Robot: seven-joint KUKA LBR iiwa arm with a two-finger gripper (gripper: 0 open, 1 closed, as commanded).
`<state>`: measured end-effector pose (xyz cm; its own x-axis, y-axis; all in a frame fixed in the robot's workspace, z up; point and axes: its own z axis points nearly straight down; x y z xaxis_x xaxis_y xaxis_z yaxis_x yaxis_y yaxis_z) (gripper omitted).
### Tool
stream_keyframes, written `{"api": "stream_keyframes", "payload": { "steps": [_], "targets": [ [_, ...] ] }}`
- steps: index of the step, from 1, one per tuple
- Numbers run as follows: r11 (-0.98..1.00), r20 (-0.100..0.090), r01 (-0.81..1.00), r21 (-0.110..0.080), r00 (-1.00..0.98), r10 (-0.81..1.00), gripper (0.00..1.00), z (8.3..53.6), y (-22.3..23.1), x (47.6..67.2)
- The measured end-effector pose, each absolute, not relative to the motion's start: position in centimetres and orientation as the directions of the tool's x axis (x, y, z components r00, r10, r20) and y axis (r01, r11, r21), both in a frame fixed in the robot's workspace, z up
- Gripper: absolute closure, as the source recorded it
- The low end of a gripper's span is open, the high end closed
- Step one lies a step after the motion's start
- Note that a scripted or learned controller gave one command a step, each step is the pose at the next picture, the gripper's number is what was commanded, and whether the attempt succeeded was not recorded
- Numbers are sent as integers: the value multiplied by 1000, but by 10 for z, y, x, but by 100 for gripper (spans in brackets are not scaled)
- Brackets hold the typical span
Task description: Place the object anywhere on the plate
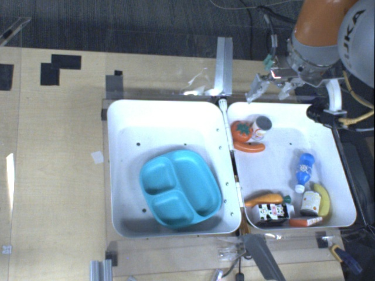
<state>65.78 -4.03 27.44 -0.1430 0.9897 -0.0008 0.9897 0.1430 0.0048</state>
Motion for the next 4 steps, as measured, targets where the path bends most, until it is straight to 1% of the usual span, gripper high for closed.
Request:
{"api": "stream_keyframes", "payload": {
  "steps": [1, 2, 3, 4],
  "targets": [
    [146, -1, 989, 12, -146, 989, 100, 287, -39, 659],
    [74, 1, 997, 6, -74, 997, 100, 306, 25, 637],
    [-147, 2, 989, 3, 147, 989, 100, 283, 53, 541],
    [-291, 2, 957, 1, 291, 957, 100, 233, 120, 503]
  ]
}}
